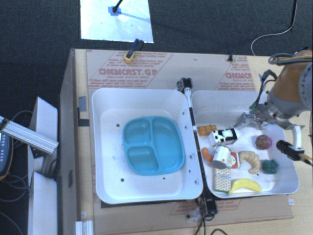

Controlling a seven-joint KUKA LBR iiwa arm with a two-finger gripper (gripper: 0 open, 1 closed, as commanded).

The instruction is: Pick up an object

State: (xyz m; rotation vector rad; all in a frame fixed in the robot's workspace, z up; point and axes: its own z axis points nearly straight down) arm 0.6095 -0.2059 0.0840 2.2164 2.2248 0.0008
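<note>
I am seeing a blue divided plate (153,145) lying in the left bin (110,131), a yellow-handled tool (132,50) resting on the worktop (161,67) behind it, and a pale sheet (115,12) lying on the dark floor (34,38).

The grey arm (299,89) with its orange band reaches in from the right edge, bent downward at the wrist. Its tool (272,115) hangs low, partly blurred.

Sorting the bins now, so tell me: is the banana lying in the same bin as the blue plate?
No. The banana lies in the right bin among the other toys, while the blue plate sits in the left bin.
</note>
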